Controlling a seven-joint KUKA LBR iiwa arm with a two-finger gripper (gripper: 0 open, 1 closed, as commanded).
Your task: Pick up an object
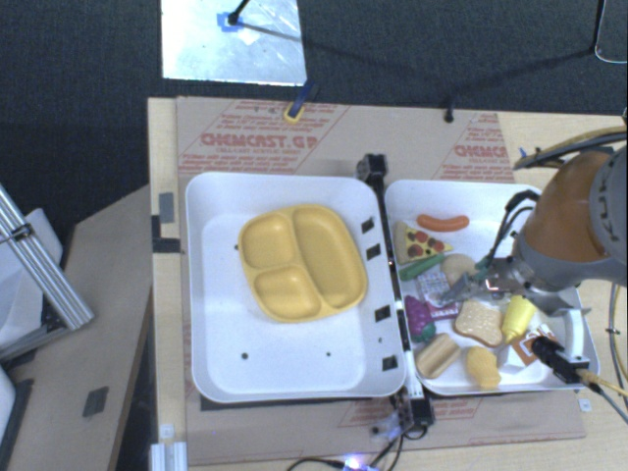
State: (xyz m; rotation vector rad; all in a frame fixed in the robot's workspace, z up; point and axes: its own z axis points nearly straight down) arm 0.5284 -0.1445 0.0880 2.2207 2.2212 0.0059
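The right white bin (491,192) holds several toy foods: a red sausage (443,222), a pizza slice (416,240), a green piece (423,262), a purple piece (418,315), a toast slice (478,323), a yellow bottle (517,318), a bread roll (438,354) and a yellow lump (481,365). My gripper (463,286) hangs low over the middle of this bin. It is just above the toast and beside a beige round piece (457,265). The grey arm with its orange band (574,214) covers the bin's right side.
The left white bin (216,341) holds a yellow divided plate (299,261). A black divider with clips (385,263) runs between the bins. Cardboard lies under both bins. A shiny sheet (233,27) lies at the back, and cables trail at the far right.
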